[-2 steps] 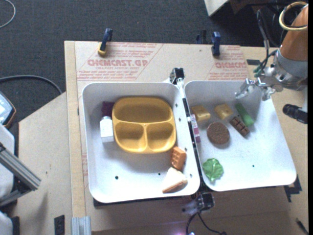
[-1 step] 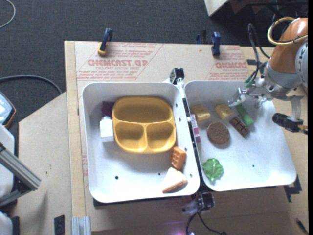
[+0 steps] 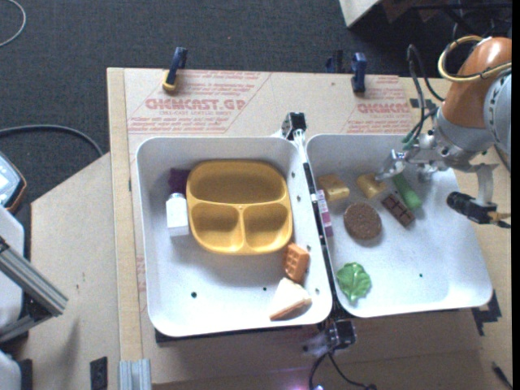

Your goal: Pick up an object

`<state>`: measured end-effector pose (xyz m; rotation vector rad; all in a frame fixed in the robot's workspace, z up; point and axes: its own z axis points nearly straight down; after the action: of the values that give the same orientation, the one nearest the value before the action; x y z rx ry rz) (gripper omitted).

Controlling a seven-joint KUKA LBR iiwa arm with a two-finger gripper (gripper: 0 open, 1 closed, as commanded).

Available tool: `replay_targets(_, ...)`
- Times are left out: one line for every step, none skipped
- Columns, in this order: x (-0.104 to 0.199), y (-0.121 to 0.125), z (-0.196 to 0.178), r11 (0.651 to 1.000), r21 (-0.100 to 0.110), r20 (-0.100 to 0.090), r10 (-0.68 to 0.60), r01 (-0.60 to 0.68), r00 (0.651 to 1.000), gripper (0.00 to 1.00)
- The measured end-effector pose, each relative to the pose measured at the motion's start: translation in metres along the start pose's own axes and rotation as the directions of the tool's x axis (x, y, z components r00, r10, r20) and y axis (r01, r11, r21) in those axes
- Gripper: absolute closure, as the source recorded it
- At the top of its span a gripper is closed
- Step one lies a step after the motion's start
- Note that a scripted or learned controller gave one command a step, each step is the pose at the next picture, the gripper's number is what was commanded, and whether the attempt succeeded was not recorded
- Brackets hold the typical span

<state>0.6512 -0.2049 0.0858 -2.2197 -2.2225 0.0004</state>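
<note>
in the right bin, toward its far wall, lie the things we could pick: a green cucumber-like piece beside a dark chocolate bar, a yellow chunk, a tan block, a brown round patty and, nearer the front, a leafy green piece; the gripper hangs just over the far end of this cluster, between the yellow chunk and the green piece, which we judge to be its target since it is closest; we cannot tell how the tool is set, and we see nothing lifted by it, so we take the pick as not yet made; the pieces sit close together, so a descent here may nudge a neighbour; outward, the arm reaches in from the right; the left bin holds a yellow divided tray, a small white bottle, a purple item behind it, an orange waffle-like piece and a sandwich wedge; both bins rest on a board clamped at its far edge.
</note>
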Motion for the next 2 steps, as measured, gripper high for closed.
replay_targets(0.000,0.001,-0.012,1.000,-0.004,0.002,0.000,0.000,1.000,1.00)
replay_targets(-0.001,0.001,-0.056,1.000,-0.008,0.003,0.001,-0.001,1.000,1.00)
